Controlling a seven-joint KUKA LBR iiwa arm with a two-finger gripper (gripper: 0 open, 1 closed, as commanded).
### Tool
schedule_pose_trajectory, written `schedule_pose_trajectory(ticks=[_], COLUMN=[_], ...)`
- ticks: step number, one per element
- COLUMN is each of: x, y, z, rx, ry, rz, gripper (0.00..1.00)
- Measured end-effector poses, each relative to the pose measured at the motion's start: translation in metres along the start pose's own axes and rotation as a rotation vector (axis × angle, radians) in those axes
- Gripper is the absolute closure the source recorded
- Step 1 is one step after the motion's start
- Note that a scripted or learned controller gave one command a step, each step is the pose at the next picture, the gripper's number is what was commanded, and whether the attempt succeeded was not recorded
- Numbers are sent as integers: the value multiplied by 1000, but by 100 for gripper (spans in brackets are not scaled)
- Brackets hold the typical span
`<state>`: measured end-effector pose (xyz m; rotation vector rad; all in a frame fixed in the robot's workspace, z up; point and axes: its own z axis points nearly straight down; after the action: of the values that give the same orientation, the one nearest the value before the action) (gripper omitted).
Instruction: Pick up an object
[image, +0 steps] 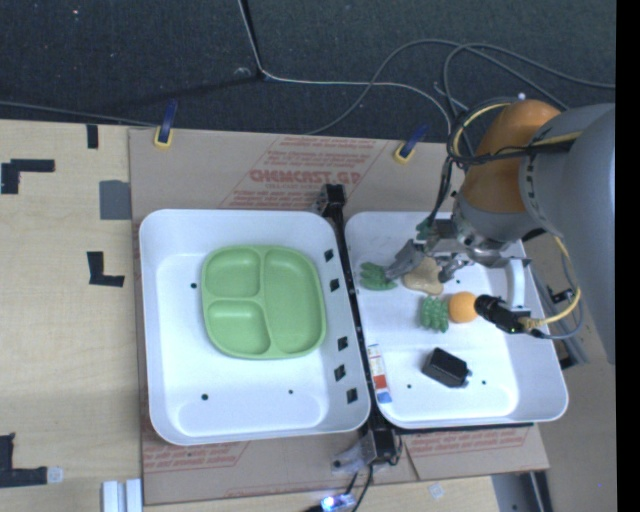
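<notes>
While you are watching the right bin (520, 400), the gripper (428, 262) is hovering with fingers spread, holding nothing; the tan object (424, 281) is lying just below them.

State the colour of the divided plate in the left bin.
Light green; the divided plate shows clearly in the camera view.

The grey arm (560, 160) reaches in from the right — orange band up; its fingers (405, 264) spread apart, angled down-left.
</notes>
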<state>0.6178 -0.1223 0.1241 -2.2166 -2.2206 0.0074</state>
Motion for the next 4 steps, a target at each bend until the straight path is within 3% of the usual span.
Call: schedule_pose_trajectory(ticks=[1, 4], x=[0, 0], y=[1, 10], z=[-13, -158], rx=[-4, -10], ry=[0, 0], rz=[-1, 1], gripper=[100, 100])
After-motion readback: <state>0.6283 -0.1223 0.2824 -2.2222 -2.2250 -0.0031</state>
